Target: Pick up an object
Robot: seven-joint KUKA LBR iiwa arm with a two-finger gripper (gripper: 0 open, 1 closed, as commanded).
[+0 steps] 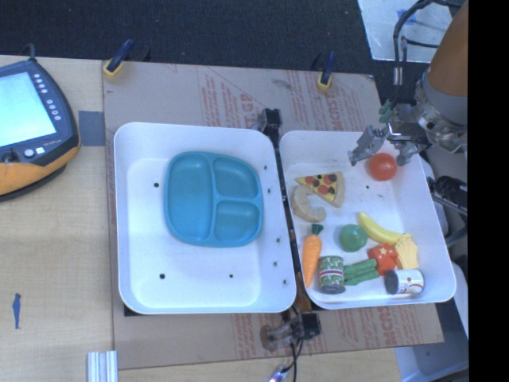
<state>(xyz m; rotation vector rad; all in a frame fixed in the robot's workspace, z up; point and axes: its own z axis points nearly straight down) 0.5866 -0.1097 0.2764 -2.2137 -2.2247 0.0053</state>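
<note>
A red tomato (382, 166) lies in the far part of the right bin (437, 221), near its far right corner. The pincer (387, 146) hangs just above it with its two grey fingers spread wide to either side, one finger (367, 145) to the left and the other to the right of the fruit; nothing is gripped between them.

Left of the tomato a pizza slice (322, 186) lies flat, with a pale curved pastry (305, 205) just nearer. Toward the near side of the same bin sit a green ball (351, 236), a banana (378, 229), a carrot (311, 259), a small tin can (331, 274), a green pod (360, 272), a red strawberry-like piece (386, 257), a yellow wedge (407, 251) and a small white bottle (406, 282) on its side.

The left bin (141, 237) holds a blue divided plate (213, 198).

Both bins rest on a sheet of brown cardboard (231, 94), held by clamps (118, 59) at its far edge, on a light wooden surface (48, 269). A control pendant (32, 126) with a pale screen lies at the far left. Beyond the surface the floor (199, 14) is dark carpet.
</note>
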